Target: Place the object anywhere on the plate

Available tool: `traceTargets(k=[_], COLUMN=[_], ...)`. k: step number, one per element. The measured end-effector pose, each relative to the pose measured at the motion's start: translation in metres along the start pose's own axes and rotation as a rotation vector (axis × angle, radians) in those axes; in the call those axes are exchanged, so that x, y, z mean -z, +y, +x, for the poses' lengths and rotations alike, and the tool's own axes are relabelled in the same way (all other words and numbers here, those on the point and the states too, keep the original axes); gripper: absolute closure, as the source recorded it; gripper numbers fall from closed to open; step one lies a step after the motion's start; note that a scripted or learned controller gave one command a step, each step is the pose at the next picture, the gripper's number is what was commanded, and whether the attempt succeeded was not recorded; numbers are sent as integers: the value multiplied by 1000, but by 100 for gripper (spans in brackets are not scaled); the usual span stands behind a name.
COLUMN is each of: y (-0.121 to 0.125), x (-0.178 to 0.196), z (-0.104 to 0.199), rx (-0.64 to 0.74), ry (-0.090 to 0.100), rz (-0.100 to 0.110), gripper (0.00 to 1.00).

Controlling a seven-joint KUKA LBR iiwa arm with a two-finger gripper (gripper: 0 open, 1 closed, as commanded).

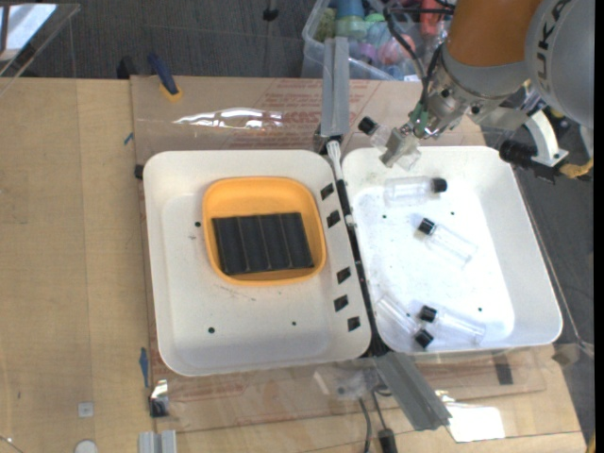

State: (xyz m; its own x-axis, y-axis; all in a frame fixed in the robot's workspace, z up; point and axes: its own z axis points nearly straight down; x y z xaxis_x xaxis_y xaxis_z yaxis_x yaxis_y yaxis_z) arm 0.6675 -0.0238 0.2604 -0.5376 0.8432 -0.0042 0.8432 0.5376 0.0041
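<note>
Looking down, camera view: you've got one slanted shot over both bins on the worktop (66,253).
Plate: orange plate (263,194) sits in the left bin (179,328), carrying a dark ribbed block (262,243); no vial on it.
Objects: clear vials with black caps lie loose in the right bin (528,281). One near the top (413,189), one mid-bin (444,237), two at the lower edge (451,323) and (398,317).
Arm: reaches in from the right, orange band up top, wrist over the far rim of the right bin.
Claw: claw (400,149) hangs at that far rim. Something pale and clear sits at its tip; could be a vial, but too small and blurred to call. You can't tell from this shot whether it's open, closed, or gripping anything.
Progress: my read is early stage. Nothing delivered; a grasp is unconfirmed.
Left to do: confirm a grip, carry across the divider (342,234), set down anywhere on the plate, probably on or beside the block.
</note>
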Motion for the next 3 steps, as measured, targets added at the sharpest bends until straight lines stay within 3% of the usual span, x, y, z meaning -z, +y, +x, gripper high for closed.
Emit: traceTargets(k=[2,3], y=[-16,-20], x=[36,36], z=[-26,-32], rx=[71,198], ry=[0,0], rz=[0,0], gripper=[100,100])
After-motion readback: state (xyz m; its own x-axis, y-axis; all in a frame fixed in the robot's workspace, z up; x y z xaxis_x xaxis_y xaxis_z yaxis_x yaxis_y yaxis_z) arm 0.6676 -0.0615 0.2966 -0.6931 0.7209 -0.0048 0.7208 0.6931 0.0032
